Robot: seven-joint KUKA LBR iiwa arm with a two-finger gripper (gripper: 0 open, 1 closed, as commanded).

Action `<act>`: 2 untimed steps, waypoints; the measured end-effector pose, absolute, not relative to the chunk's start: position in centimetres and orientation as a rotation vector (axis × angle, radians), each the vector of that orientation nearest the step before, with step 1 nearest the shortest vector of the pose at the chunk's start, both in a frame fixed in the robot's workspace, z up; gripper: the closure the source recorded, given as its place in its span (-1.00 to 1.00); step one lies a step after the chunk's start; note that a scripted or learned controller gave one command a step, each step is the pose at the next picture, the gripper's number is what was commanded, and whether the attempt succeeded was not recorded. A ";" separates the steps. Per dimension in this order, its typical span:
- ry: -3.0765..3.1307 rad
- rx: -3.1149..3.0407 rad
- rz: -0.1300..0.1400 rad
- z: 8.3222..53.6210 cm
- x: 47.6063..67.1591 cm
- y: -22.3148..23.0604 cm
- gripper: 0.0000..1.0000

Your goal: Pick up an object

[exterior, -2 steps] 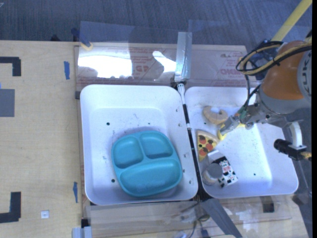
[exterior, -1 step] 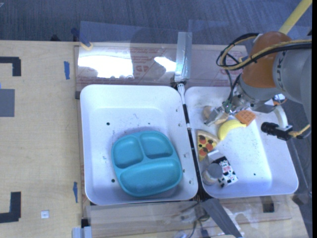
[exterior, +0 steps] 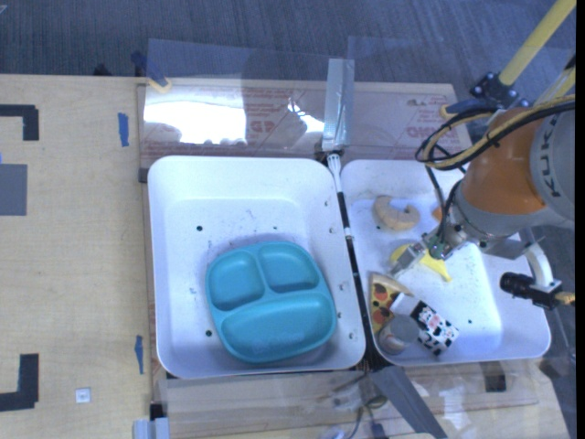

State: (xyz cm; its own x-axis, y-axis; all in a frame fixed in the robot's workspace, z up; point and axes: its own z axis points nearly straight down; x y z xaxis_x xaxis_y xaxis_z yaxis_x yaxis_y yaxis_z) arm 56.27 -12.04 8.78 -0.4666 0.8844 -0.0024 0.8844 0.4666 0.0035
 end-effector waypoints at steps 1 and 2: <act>2.679 1.617 0.011 10.0 56.6 -12.0 1.00; 2.477 1.925 0.007 18.7 58.1 -6.9 1.00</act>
